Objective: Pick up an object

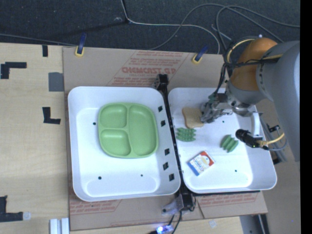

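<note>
The right bin (253, 177) held, nearest its front rim, a small red, white and blue packet (201, 163). Farther back lay a green ridged piece (229, 143) toward the right rim and a green toothed piece (185, 134) by the left rim. Beyond these a tan flat object (192, 117) lay under the end effector (210, 112); whether its fingers were open or closed could not be told. The left bin (87, 179) contained a green divided plate (128, 130).
</note>
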